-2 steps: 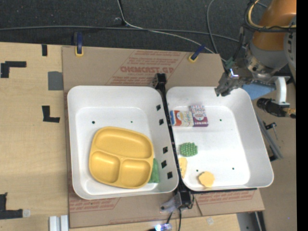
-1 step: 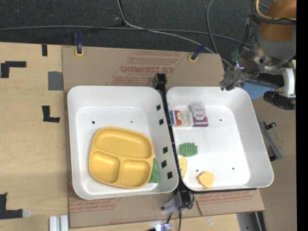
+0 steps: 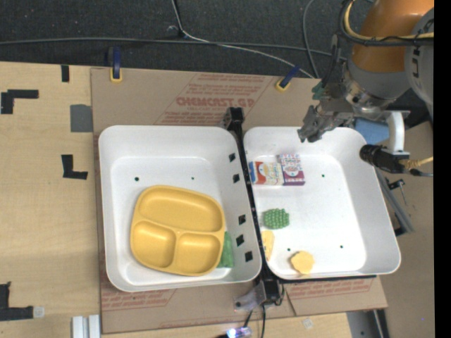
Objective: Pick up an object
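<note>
Gripper [image 3: 311, 134] poised over right bin [image 3: 366, 210] far rim; whether anything is gripped cannot be told. Nearest target: small carton [image 3: 291, 169], flat beside second carton [image 3: 266, 172]. Descent best centred, jaws kept off neighbour.

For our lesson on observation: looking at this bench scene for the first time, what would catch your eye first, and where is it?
The big yellow divided plate in the left bin stands out most. Next comes the arm's orange band at the upper right, with the tool hanging over the right bin's far edge. In that bin lie a small box, a green piece and a yellow piece.
</note>
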